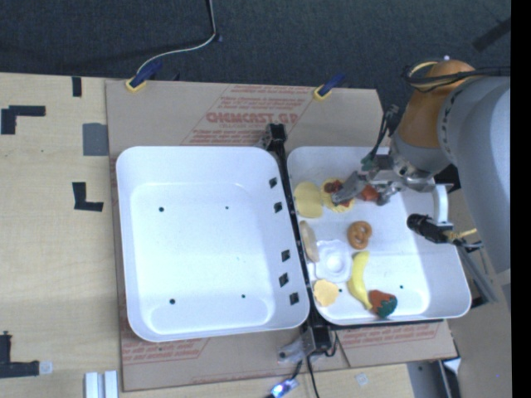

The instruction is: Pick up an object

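My gripper (353, 191) hangs low over the far part of the right bin (431, 259), reached in from the right on the grey arm with its orange band (431, 106). Just left of it lies a pale yellow round piece (309, 199), and a small yellow piece (339, 206) sits right beneath its tip. A brown pretzel-like ring (359, 235) lies a little nearer the front. Further forward are a white cup-like piece (332, 261), a banana (358, 279), a yellow disc (325, 293) and a red and green fruit (383, 303).
A beige elongated piece (309, 240) lies against the right bin's left wall. The left bin (133, 222) stands beside it, joined along a black-clipped divider (284, 214). Both rest on a cardboard sheet (241, 114). A black fitting (427, 225) sticks out at the right bin's right side.
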Robot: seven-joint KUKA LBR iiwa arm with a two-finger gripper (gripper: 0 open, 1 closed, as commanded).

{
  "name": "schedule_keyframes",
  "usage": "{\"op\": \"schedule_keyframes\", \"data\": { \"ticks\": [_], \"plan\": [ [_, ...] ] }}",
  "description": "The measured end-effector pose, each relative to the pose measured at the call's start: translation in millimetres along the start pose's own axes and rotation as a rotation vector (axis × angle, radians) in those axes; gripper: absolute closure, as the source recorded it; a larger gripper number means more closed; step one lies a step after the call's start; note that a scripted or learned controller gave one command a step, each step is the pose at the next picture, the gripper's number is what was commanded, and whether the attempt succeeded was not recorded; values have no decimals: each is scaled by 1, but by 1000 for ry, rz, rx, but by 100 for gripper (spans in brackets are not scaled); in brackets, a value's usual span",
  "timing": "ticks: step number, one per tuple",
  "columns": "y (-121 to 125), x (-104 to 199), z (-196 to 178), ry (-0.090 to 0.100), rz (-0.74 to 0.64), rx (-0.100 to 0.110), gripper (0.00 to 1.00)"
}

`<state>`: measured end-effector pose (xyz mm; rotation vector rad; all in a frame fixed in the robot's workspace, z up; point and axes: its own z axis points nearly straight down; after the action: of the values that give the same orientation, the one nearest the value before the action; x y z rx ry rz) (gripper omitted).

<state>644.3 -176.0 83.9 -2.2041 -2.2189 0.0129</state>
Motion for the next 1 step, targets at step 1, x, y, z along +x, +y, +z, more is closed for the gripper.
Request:
{"op": "schedule_keyframes", "data": {
  "ticks": [1],
  "plan": [
    [14,2,3,2,-2,40,0]
  ]
}}
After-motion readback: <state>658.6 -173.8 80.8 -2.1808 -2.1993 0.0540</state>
